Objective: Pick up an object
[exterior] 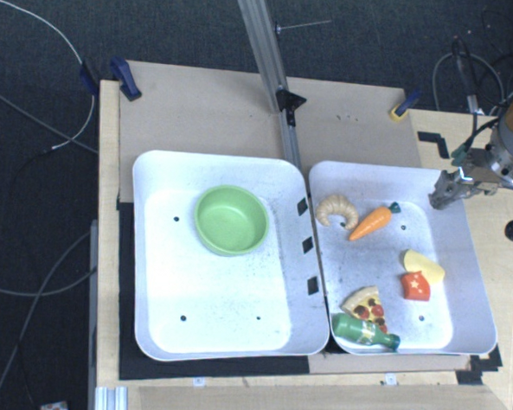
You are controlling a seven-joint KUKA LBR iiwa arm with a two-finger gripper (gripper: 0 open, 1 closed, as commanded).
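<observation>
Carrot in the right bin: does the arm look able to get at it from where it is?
Probably yes. The carrot lies apart from the croissant, uncovered, and the gripper sits over the same bin's right rim.

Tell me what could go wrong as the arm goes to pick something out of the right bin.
1. The gripper sits over the right bin's far rim; a straight drop might hit the edge rather than a toy.
2. The yellow piece and red piece touch, so a grab could catch both or push one aside.
3. The pizza slice and green bottle lie crowded at the near wall, leaving little room.
</observation>
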